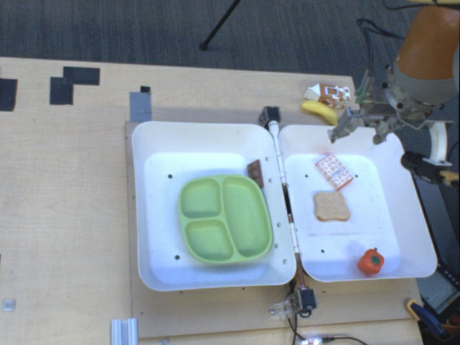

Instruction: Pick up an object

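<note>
My gripper (357,133) hangs above the far edge of the right bin (413,214), open, with nothing between its fingers. Below it in the bin lie a red-and-white patterned packet (334,170), a slice of bread (331,207) and, at the near right corner, a red tomato-like toy (370,261). A yellow banana (318,111) lies on the bench just behind the bin, to the left of the gripper. The left bin (154,192) holds a green divided plate (225,220) and a small brown piece (254,169) by its right wall.
A small white-and-orange carton (330,92) sits behind the banana. A black clamp (270,115) stands at the far end of the seam between the bins. Cables and dark hardware (431,167) run along the right side of the right bin.
</note>
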